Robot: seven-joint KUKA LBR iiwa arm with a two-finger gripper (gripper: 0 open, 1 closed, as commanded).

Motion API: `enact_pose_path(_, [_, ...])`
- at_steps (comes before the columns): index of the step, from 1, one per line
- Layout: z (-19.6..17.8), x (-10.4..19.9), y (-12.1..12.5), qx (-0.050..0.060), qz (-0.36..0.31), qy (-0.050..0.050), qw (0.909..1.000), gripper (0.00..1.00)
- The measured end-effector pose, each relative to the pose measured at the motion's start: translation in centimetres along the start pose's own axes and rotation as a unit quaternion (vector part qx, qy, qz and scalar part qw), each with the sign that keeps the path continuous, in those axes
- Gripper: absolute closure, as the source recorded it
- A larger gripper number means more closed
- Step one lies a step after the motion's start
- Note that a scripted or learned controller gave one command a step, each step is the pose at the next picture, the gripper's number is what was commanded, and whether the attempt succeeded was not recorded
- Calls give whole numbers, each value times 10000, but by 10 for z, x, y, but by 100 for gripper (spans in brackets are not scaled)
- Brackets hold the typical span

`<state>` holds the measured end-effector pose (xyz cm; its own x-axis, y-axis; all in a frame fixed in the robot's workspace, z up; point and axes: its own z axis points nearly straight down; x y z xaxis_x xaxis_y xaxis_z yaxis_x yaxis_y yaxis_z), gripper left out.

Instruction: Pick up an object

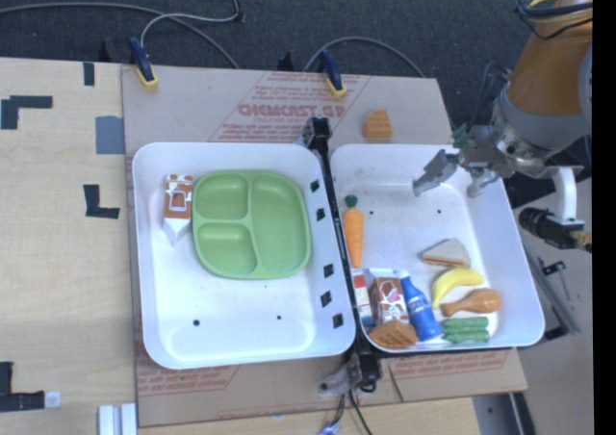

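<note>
We log the hand (454, 176) over the upper right part of the right bin (385, 173), its two fingers spread apart with nothing between them.

The toy foods cluster along that bin's lower edge: a blue bottle (420, 308), a small carton (387, 296), a waffle-like piece (393, 334), green pea pods (467, 329), a drumstick (469, 303), a banana (456, 282) and a sandwich wedge (446, 253), mostly touching or overlapping. An orange carrot (353, 234) lies alone against the left wall, green top pointing up-view.

The bin floor between the carrot and the sandwich wedge is bare, as is the upper half beneath the hand.

The left bin (231, 342) holds a green divided plate (252, 223) with a second small carton (177, 205) touching its left rim. An orange toy piece (377, 124) sits on the tabletop just above the right bin.
</note>
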<state>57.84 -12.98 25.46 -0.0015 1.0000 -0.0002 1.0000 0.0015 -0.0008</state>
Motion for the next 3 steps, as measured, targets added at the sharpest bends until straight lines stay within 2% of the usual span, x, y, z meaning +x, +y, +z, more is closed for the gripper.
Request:
enact_pose_path(1, [40,-39,-59,5,10,-2,10000,0])
enact_pose_path(2, [168,-25,-64,-24,3,-4,10000,0])
enact_pose_path(3, [168,32,-23,-42,22,-43,10000,0])
